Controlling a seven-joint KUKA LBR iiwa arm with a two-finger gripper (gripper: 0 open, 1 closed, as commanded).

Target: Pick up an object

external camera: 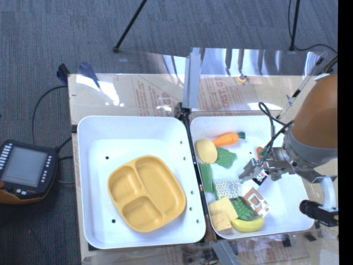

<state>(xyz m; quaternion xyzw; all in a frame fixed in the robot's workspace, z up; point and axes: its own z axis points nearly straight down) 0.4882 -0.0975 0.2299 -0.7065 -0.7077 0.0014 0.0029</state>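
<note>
My gripper (pixel 255 173) hangs over the middle of the right bin (pixel 295 211), at the end of the grey arm with the orange band (pixel 322 112). Nothing shows held in it. Just below it lies a small orange-and-white box (pixel 257 201). To its left sit a patterned packet (pixel 226 189), a green cucumber (pixel 206 176), a green leaf (pixel 225 157) and a pale yellow round fruit (pixel 207 150). An orange carrot (pixel 228 139) lies at the back. At the front are a yellow block (pixel 221 212), a dark green piece (pixel 240 207) and a banana (pixel 247 224).
The left bin (pixel 91 148) holds a yellow divided plate (pixel 146 193). A metal post (pixel 191 79) rises behind the seam between the bins. A handheld control tablet (pixel 23 170) lies on the floor to the left. Cables run along the arm at the right.
</note>
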